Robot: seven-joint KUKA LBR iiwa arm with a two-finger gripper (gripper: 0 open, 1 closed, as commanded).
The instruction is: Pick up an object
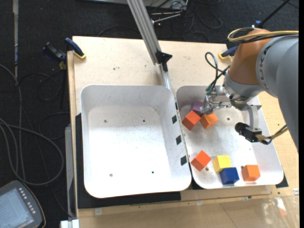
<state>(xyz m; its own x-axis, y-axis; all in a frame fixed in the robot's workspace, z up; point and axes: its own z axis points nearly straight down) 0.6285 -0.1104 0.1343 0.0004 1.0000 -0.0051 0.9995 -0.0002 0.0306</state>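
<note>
Blue block (pixel 229 175), yellow block (pixel 221 163), two orange ones rest along right bin's (pixel 266 158) near edge, untouched. My pincer (pixel 207 109) low at far-left corner, over orange block (pixel 208 120) crowded by another; grip state: cannot tell.

Gripper (pixel 207 109) low in right bin (pixel 268 141), among orange cubes (pixel 191 119) and purple block (pixel 197 108); yellow (pixel 221 162), blue (pixel 229 175), orange blocks nearer. Left bin (pixel 95 103) alongside.
</note>
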